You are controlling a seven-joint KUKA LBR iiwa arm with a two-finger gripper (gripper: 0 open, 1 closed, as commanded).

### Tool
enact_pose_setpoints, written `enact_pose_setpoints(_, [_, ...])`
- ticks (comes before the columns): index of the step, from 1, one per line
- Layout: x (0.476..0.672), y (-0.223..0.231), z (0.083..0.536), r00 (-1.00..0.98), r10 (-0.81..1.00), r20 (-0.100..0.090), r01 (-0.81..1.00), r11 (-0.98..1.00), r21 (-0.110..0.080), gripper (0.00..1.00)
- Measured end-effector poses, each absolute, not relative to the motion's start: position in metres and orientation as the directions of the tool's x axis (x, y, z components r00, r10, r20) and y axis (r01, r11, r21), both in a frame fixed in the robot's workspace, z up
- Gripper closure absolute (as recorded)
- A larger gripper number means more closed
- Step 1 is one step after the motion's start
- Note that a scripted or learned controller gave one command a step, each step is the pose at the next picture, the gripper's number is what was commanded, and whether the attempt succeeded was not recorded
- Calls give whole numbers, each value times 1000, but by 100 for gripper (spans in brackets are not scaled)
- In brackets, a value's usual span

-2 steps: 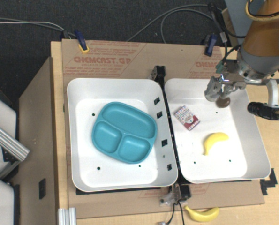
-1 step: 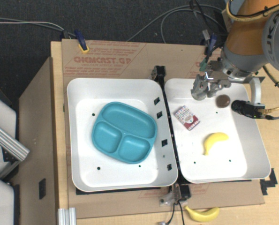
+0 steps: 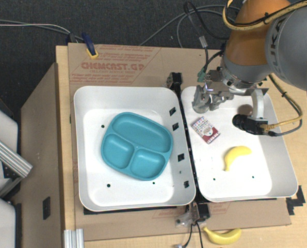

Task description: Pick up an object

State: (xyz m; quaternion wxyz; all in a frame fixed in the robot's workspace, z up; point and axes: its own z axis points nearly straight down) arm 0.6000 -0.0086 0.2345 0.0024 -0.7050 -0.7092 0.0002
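Observation:
My gripper (image 3: pixel 200 103) hangs over the far left part of the right bin (image 3: pixel 277 185), close to the wall shared with the left bin. Just in front of it a small flat packet (image 3: pixel 205 129) with a red and white print lies on the bin floor, apart from the gripper. A yellow banana (image 3: pixel 236 156) lies further toward the front, near the middle of the right bin. Nothing shows held in the gripper.
A blue divided plate (image 3: pixel 136 145) lies in the middle of the left bin (image 3: pixel 86 185). A second banana (image 3: pixel 223 235) lies outside the bins at the bench's front edge. Cables run behind the bins.

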Motion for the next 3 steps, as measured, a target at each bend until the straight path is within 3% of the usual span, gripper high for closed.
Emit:
enact_pose_setpoints(2, [610,81,233,-4,1000,1,1000,4,1,100])
enact_pose_setpoints(3, [610,80,234,-1,1000,1,1000,1,0,0])
